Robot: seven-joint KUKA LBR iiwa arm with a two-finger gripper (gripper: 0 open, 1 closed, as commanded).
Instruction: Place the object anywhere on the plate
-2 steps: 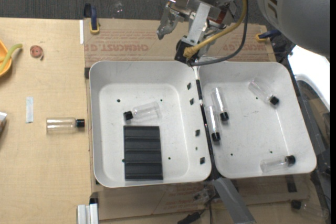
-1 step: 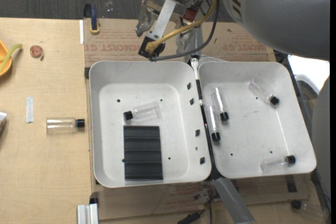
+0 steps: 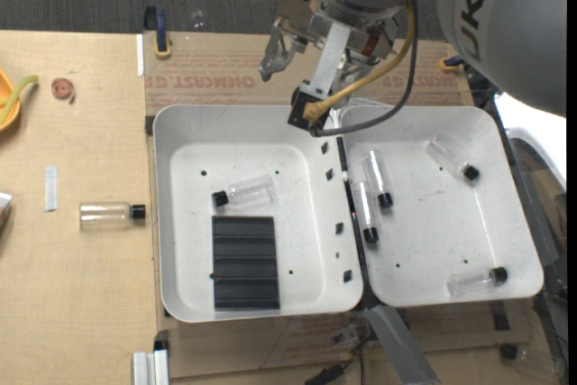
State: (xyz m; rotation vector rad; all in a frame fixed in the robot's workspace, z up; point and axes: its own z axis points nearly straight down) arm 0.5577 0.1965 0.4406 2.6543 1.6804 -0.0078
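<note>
arm (image 3: 505, 4) enters from upper right. gripper (image 3: 297, 59) hangs over bins' top edge at upper centre; spread or pressed together: cannot tell. left bin (image 3: 167, 194) at centre, right bin (image 3: 505, 185) touching its right side. black ribbed plate (image 3: 244, 262) lies flat in left bin's lower part. clear vial (image 3: 243, 192) (black cap) lies just above plate in same bin, well below gripper. four other vials (image 3: 377, 180) in right bin, two beside divider. bench vial (image 3: 111, 213) left of bins.
</note>
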